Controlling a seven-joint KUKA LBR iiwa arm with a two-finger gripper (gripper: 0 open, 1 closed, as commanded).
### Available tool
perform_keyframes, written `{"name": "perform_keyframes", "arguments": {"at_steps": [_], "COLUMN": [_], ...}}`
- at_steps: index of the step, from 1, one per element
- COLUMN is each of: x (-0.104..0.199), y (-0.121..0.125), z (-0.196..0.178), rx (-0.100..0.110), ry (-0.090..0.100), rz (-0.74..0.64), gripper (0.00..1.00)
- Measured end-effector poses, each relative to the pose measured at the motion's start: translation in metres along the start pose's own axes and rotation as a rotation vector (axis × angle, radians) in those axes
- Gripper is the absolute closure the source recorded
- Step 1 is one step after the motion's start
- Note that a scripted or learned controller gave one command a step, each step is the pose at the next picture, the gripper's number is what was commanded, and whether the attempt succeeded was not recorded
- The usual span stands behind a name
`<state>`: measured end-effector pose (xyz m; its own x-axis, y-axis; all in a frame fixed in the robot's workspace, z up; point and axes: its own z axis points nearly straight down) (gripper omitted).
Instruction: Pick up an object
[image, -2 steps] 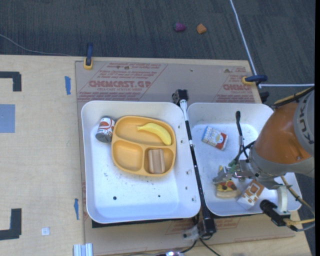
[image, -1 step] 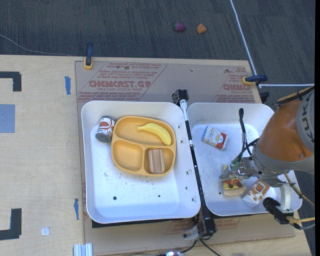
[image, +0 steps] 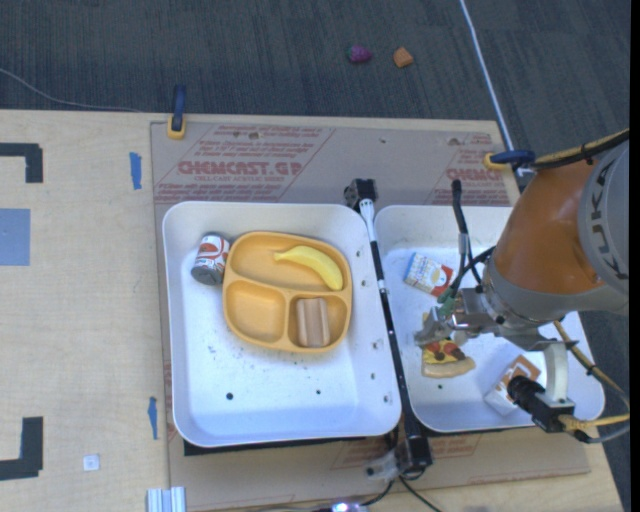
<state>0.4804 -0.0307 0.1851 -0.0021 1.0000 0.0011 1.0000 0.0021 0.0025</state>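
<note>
From the overhead camera view, you see the gripper (image: 437, 328) low over the right bin (image: 480, 415), reaching in from the right with the grey-and-orange arm (image: 555, 250) bulking above it. Directly beneath and slightly toward you from the fingertips lies the pizza slice toy (image: 446, 358), a flat wedge with red and dark toppings. It sits so close under the tool that you cannot tell whether metal is touching it or merely hanging just above.

Nothing reads as lifted: the slice looks flat on the bin floor. How wide the gripper stands is not something you can judge here, since the wrist and cabling crowd that spot.

The slice's long axis runs roughly left to right across the bin, crust side toward the near wall as far as you can judge. So the relation that matters is short and vertical: the target is under the tool, a touch nearer the front edge.

Other candidates lie farther off: a small carton (image: 427, 271) toward the back of the same bin, and a white-and-orange item (image: 512, 385) to the right, near the arm.

In the left bin (image: 190, 300) the yellow divided plate (image: 255, 310) carries a banana (image: 311, 264), with a can (image: 209, 259) beside it, well apart from the tool.
</note>
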Motion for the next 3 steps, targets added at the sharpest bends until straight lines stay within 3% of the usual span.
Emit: {"name": "perform_keyframes", "arguments": {"at_steps": [1, 2, 3], "x": [0.070, 0.069, 0.003], "y": [0.000, 0.000, 0.009], "z": [-0.017, -0.017, 0.048], "rx": [-0.001, -0.001, -0.009], "ry": [0.000, -0.001, 0.013], "rz": [0.000, 0.001, -0.008], "gripper": [1.00, 0.00, 0.00]}}
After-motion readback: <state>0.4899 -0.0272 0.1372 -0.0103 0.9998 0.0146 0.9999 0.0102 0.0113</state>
